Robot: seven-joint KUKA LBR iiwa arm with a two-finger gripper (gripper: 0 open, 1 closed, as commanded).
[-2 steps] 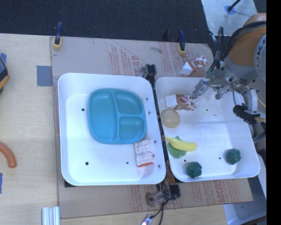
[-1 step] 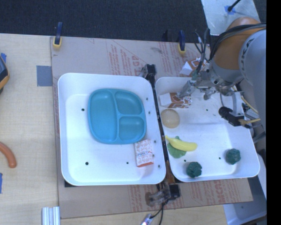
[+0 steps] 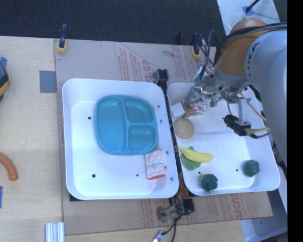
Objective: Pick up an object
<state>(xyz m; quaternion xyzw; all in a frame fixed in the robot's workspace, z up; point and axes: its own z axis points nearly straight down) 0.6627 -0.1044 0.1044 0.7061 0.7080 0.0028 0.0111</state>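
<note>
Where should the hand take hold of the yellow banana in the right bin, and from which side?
Grip the banana across its middle, coming straight down from above. It lies flat and slim, running left to right, so fingers should probably close across its narrow width. Its left end rests on a green piece, so the middle or right half is likely the cleaner grip.

A robotics lab: a wooden table (image 3: 25, 130) with clamped cardboard sheet (image 3: 116, 59), two white bins (image 3: 70, 135), toy food pieces and cabling.
</note>
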